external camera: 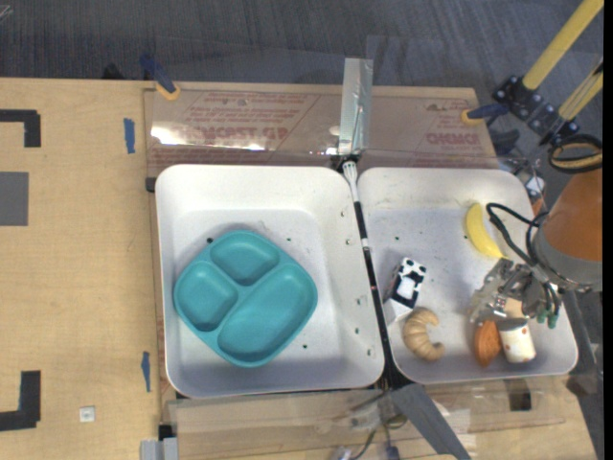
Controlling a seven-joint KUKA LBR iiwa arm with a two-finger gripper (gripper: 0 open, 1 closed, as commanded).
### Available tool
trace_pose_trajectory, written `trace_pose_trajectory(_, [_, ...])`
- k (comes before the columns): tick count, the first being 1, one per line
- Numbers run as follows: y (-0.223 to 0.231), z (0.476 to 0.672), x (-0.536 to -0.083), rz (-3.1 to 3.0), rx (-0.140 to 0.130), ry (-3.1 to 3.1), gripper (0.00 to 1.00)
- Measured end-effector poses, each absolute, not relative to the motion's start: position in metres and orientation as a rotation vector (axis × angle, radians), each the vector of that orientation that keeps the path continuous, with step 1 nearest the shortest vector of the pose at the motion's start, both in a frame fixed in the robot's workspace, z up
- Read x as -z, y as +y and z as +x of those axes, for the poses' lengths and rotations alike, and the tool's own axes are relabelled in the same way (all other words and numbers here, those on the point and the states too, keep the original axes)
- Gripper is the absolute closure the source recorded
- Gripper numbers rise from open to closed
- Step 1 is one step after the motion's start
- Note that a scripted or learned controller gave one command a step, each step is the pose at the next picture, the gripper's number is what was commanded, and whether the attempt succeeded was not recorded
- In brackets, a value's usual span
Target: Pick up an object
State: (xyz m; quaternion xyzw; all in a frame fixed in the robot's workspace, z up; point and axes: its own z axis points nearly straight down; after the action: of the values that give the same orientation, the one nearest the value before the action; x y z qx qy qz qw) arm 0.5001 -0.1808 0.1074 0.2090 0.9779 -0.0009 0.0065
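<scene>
We see the gripper (509, 305) low in the right bin (436, 195), down among a small cluster at its near right corner: an orange carrot-like piece (487, 343) and a white cup-shaped item (518, 345) lie just under and beside its metal parts. From this slanted view we cannot tell how far the gripper is spread, nor whether anything sits in its grasp; the mechanism blurs into the objects below it. So we judge the pick as under way but not yet shown done: nothing is visibly lifted off the bin floor. The croissant (423, 333) rests near the bin's front edge, the small black-and-white toy (409, 282) just behind it, and the banana (482, 230) farther back. The left bin (192, 199) holds a teal divided plate (245, 296), well apart from the arm.
</scene>
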Motion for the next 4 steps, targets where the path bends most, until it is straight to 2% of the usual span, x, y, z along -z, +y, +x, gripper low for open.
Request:
trace_pose_trajectory(1, [-0.092,0.494,-0.091,0.571,-0.003,3.073,1.0])
trace_pose_trajectory(2, [-0.036,0.527,-0.186,1.411,-0.005,2.8,1.0])
trace_pose_trajectory(3, [0.018,0.481,-0.257,0.947,-0.004,2.988,1.0])
trace_pose_trajectory(4, [0.017,0.481,-0.294,0.3,-0.002,3.117,1.0])
